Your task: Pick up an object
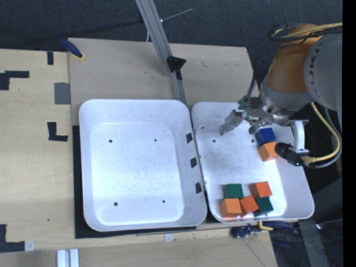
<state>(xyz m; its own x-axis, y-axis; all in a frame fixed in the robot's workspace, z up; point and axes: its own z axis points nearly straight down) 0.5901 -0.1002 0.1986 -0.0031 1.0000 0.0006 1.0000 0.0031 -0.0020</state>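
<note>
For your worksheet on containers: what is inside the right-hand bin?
The right bin holds a blue block, several orange and green blocks. The arm covers its far corner, so anything there is hidden.

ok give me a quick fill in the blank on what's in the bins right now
1. All the blocks lie in the ____ bin as the camera sees it.
2. The block nearest the claw, just above a lone orange block, is ____.
3. The cluster at the near edge holds three orange blocks and ____ green ones.
4. The band above the arm's wrist is ____.

Missing words: right; blue; two; orange
</note>
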